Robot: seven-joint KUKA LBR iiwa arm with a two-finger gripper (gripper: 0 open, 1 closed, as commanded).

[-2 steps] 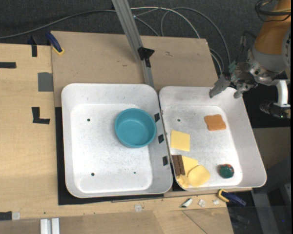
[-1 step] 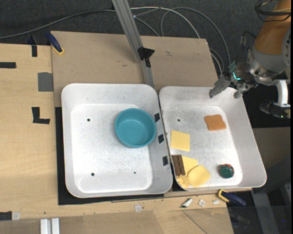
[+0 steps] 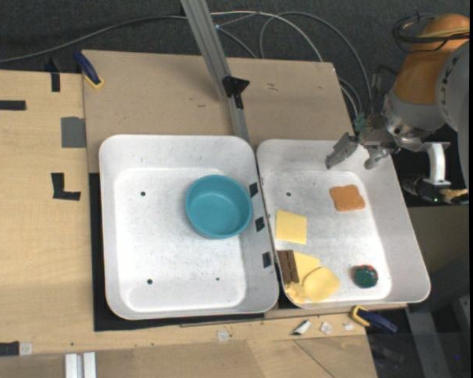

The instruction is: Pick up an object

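- The gripper [image 3: 355,154] hangs over the far edge of the right bin [image 3: 402,235], fingers spread and nothing between them.
- Far to its left, in the other bin [image 3: 134,290], sits a blue bowl [image 3: 217,205]: rigid, probably light, smooth-walled; the rim looks the best hold.
- Below and left of the gripper lies a yellow square [image 3: 292,227], flat and thin, likely hard to pinch off the floor.
- Farther down, yellow pieces [image 3: 314,280] crowd a brown block [image 3: 288,266], touching; picking one could drag the rest.
- Just below the gripper lies an orange slab [image 3: 348,198], nearest and unobstructed, seemingly soft and light; its edges offer a hold.
- A small green ball [image 3: 366,276], low and slightly right, may roll away.
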